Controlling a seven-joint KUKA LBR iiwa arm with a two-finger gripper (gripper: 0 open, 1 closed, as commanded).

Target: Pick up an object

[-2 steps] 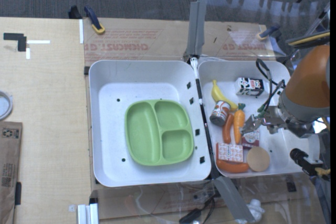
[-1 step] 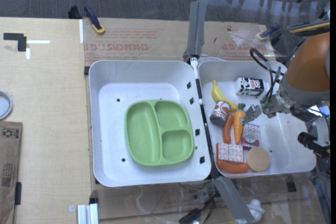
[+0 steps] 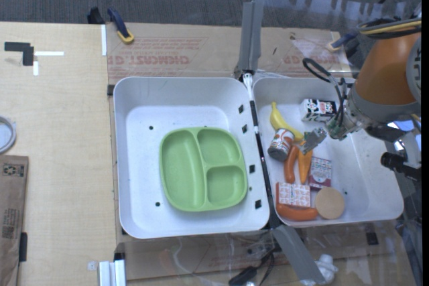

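Pale wood tabletop (image 3: 53, 117) is carrying two white bins side by side, with grey carpet showing behind. Pincer (image 3: 315, 139) is being held low inside the right bin (image 3: 375, 201), reached in from the right on the grey arm with the orange band (image 3: 389, 67); whether its grey tip is open or closed cannot be told, and nothing is seen gripped in it. Its tip is hanging just over the upper end of two carrots (image 3: 297, 165), which are lying side by side near the bin's middle. A small can (image 3: 279, 144) is tipped just left of the tip, touching a banana (image 3: 281, 120) above it. A black-and-white carton (image 3: 318, 108) is lying near the bin's back wall, beside the wrist. A pink packet (image 3: 320, 173) is lying right of the carrots, a red-and-white box (image 3: 293, 195) below them, a sausage (image 3: 296, 213) along the front wall, and a tan disc (image 3: 330, 203) next to it. The left bin (image 3: 134, 144) is holding a green divided tray (image 3: 203, 169). A tape roll (image 3: 5, 135) is sitting at the tabletop's left edge.
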